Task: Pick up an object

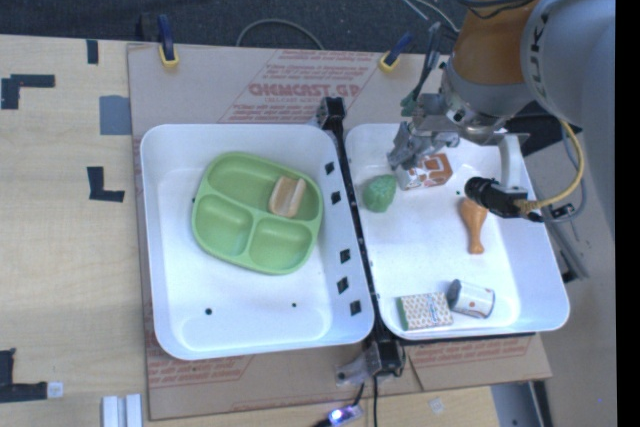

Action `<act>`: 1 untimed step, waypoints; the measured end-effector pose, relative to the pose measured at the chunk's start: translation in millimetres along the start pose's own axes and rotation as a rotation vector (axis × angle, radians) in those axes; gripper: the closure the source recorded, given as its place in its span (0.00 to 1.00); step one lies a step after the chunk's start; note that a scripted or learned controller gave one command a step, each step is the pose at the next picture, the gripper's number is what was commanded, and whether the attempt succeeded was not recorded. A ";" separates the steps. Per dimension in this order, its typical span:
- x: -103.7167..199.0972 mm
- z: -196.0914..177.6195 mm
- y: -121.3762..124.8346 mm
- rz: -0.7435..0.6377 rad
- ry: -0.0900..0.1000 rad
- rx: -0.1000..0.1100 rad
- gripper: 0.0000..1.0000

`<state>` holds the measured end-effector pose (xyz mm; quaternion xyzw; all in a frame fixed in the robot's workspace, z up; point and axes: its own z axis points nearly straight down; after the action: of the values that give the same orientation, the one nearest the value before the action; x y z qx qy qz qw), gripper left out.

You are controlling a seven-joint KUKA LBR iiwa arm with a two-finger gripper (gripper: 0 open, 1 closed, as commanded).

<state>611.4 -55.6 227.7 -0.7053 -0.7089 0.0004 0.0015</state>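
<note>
Tool point(412, 167) state cannot be told. Orange-white packet point(436, 171) beneath judged light, crinkly; best gripped across edges.

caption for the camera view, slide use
Gripper low in right bin beside green lump; green tray in left bin.
</note>
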 end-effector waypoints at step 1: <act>55.6 11.4 -15.5 -0.001 -0.001 0.001 1.00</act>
<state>595.6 0.0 216.4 -0.7050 -0.7092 0.0011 0.0018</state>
